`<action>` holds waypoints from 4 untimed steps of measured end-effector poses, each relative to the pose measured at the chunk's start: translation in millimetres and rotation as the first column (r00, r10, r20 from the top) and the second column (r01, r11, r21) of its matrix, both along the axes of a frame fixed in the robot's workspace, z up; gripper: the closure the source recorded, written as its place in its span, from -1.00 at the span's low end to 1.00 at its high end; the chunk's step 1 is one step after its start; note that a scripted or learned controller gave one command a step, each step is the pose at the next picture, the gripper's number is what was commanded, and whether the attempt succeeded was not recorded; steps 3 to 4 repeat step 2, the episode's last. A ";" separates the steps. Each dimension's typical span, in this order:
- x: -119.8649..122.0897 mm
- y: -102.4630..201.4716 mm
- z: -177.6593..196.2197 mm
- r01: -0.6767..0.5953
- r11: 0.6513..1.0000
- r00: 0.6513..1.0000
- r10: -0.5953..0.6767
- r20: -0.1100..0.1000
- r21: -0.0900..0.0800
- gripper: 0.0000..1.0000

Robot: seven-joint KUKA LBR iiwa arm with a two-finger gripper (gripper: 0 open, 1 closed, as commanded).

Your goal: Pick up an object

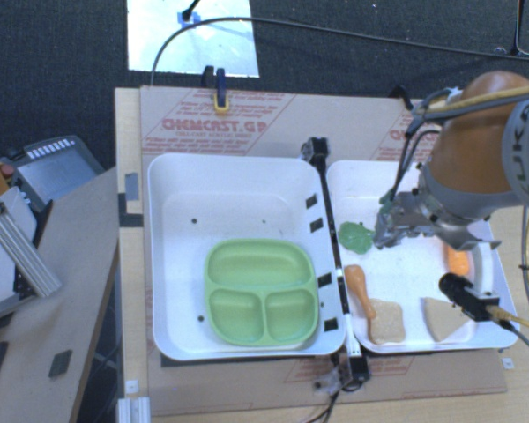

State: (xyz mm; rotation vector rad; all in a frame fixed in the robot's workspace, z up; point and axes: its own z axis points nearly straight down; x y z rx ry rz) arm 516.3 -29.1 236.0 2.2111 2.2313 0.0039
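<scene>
The end effector (386,233) hangs low over the right bin (370,176), just beside a green lump (355,237) near the bin's left wall; whether it is open or closed, or grips anything, I cannot tell. Along that bin's front edge lie a carrot (360,290), a toast (387,321) and a wedge (443,318), with an orange piece (458,261) by the right wall. A green tray (262,291) sits at the front of the left bin (229,183).

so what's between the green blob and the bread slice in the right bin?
In the camera view, the orange carrot-like piece lies between the green blob and the bread slice; its lower end meets the bread, with bare bin floor toward the blob.
</scene>
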 end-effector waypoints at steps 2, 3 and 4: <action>4.8 106.7 6.4 -0.001 1.000 1.000 0.001 0.000 0.001 1.00; 4.8 106.7 6.4 -0.001 1.000 1.000 0.001 0.000 0.001 1.00; 4.8 106.7 6.4 -0.001 1.000 1.000 0.001 0.000 0.001 1.00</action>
